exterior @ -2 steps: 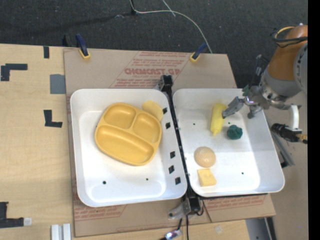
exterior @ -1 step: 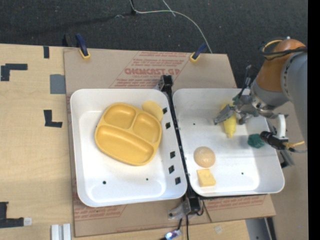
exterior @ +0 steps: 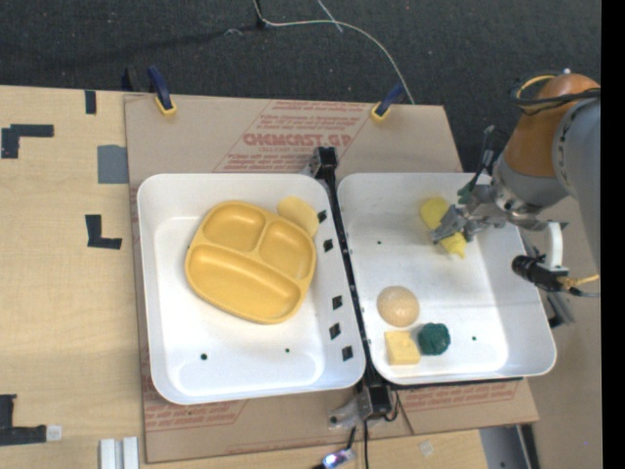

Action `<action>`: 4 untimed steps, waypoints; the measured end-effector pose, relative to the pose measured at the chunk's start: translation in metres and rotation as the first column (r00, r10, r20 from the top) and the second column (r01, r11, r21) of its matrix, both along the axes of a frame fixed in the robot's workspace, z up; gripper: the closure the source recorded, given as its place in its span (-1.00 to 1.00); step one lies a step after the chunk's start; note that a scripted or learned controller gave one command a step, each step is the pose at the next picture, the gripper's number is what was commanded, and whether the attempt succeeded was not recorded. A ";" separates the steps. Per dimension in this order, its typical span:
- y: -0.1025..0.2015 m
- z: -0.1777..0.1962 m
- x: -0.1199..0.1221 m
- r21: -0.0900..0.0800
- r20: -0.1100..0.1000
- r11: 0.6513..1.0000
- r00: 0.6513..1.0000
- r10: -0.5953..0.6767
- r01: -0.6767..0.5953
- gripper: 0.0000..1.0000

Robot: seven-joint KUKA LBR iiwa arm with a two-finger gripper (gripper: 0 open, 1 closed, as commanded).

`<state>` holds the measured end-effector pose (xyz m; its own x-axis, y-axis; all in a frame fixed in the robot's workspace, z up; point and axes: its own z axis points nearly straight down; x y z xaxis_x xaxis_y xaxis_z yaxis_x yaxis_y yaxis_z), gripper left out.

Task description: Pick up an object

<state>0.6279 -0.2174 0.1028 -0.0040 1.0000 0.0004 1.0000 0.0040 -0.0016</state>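
Fingers of the gripper (exterior: 457, 225) sit low in the right bin (exterior: 508, 360), straddling a yellow object (exterior: 439, 225), seemingly to grasp it; whether they have clenched cannot be told.

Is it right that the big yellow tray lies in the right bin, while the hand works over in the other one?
Not quite. The camera view shows the tray in the left bin, not the right. The hand is over the other bin, the right one, by a small yellow thing.
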 end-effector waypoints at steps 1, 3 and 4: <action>-0.006 0.050 -0.006 -0.001 0.004 1.000 1.000 -0.003 0.003 1.00; -0.001 0.148 -0.013 -0.002 0.006 1.000 1.000 -0.002 0.002 1.00; 0.056 0.153 -0.030 0.001 0.001 1.000 1.000 0.002 -0.002 1.00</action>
<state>0.5981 -0.1610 0.2558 -0.0056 1.0000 0.0015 1.0000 0.0056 -0.0010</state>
